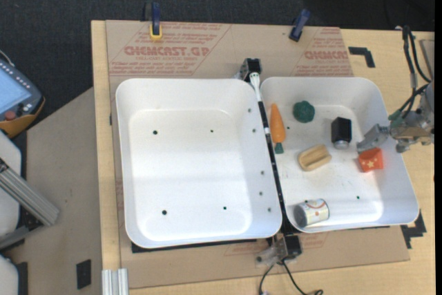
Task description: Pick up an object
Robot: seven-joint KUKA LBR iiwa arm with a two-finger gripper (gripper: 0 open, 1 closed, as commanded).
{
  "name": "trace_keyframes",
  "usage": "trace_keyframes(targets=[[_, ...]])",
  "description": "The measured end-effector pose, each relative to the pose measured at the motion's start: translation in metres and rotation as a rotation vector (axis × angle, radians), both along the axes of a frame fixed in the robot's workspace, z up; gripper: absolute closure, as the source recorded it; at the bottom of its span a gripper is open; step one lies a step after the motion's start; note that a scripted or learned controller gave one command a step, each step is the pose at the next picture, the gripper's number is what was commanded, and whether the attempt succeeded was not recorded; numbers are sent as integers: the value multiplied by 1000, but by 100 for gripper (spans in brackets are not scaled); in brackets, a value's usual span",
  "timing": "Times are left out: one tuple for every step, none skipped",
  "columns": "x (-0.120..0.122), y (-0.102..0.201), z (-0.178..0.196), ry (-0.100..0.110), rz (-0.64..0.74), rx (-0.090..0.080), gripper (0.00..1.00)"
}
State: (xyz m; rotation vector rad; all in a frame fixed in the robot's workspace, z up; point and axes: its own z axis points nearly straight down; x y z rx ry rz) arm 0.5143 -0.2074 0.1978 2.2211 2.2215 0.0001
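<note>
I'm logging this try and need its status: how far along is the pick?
Done: the hand has reached the right bin, sitting low just above the orange block. In hand: nothing is visibly held; the block, black cylinder, carrot, green ball, tan piece and can all lie in the bin. Left: grasp and lift.

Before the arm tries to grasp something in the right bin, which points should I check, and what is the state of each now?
1. Gripper is over the right bin: ok, at its right rim.
2. Nearest target is chosen: ok, the orange block lies just below the gripper.
3. Block is free of neighbours: ok, apart from the black cylinder.
4. Finger opening is wide enough: cannot tell.
5. Nothing already held: cannot tell.
6. Other objects stay out of the path: ok, the carrot, green ball and can lie further left.
</note>
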Motion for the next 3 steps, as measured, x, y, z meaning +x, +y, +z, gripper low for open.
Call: trace_keyframes(targets=[[50, -12, -116, 0, 4, 9, 0], [59, -17, 10, -13, 2, -6, 0], [157, -16, -1, -10, 5, -4, 0]])
